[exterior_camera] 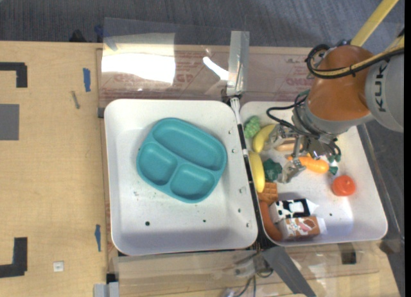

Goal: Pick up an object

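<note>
My gripper (297,154) hangs low over the right bin (366,219), under the orange wrist band. An orange carrot (316,164) lies right against the gripper's lower right side, and I cannot tell whether it is held. Just left of the gripper are a yellow banana (262,137), a green vegetable (252,124) and a dark green piece (273,171). A red tomato (343,185) sits to the lower right of the gripper, apart from it.
A second yellow piece (257,172) lies along the right bin's left wall. A black-and-white carton (293,208) and a brown packet (302,227) lie near the front. The left bin (122,212) holds a teal divided plate (183,159).
</note>
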